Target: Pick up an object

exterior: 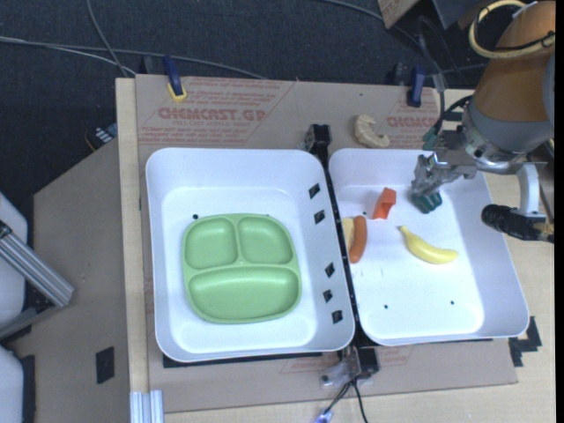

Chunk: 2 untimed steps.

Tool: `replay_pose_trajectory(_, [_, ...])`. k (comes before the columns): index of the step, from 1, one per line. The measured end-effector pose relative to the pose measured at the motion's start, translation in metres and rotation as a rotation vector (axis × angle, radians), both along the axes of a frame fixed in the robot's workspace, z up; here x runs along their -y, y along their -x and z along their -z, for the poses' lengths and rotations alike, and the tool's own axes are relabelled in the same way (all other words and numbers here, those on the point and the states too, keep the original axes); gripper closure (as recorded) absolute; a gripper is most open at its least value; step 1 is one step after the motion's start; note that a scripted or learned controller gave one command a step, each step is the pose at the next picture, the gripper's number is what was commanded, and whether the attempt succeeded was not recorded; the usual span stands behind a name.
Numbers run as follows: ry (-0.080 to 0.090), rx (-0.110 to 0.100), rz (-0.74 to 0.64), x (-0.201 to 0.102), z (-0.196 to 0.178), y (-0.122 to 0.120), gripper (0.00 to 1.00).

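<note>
Yellow plastic banana (428,248) lies in the right white bin (458,320), nearest of its objects; left of it a red-orange sausage-shaped toy (357,240), farther back a small orange block (383,204). Beyond, the gripper (429,197) hovers low. I judge this the approach step: next, settle over one object and close.

Two white bins (167,236): left one has one green divided plate (241,267); right of it one banana (428,247), one orange block (384,204), one hot dog (356,238).
</note>
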<state>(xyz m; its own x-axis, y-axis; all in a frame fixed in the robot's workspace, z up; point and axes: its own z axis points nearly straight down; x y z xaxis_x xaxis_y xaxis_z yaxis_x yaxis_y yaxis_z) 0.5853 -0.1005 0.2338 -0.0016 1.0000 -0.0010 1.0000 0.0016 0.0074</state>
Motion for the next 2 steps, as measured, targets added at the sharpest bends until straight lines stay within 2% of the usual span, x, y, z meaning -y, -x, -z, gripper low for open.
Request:
replay_pose_trajectory(1, [-0.001,-0.004,0.001,0.0,-0.017,-0.001,1.0])
replay_pose_trajectory(2, [-0.004,-0.011,-0.004,-0.058,-0.004,0.007,1.0])
